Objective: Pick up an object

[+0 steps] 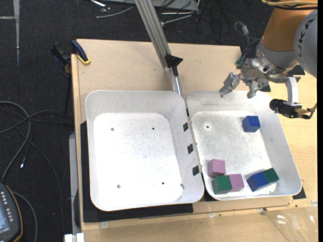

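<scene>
Left bin (101, 110): white, shallow, sits at the 9 o'clock side of the bench, with only specks and a few small dark dots on its floor. A slanted metal pole (154, 26) crosses from 12 o'clock down to the seam between the bins.

Right bin (287, 155): holds six blocks. At its 6 o'clock corner, a cluster: pink block (217, 167) uppermost, green block (221, 184) just below it, second pink block (236, 182) touching the green one at its 3 o'clock side. Further toward 4 o'clock, a large blue block (258, 180) with a small green block (271, 175) pressed against its 2 o'clock edge. Apart from these, a lone blue block (251, 123) lies at about 1 o'clock in the bin, well clear of both groups.

Arm enters from 2 o'clock of the view, orange band up top. Gripper (241, 88) hangs above the far rim of the right bin, at 11 o'clock from the lone blue block and apart from it. Fingers spread wide, pointing down, nothing between them. No block is touched.
</scene>
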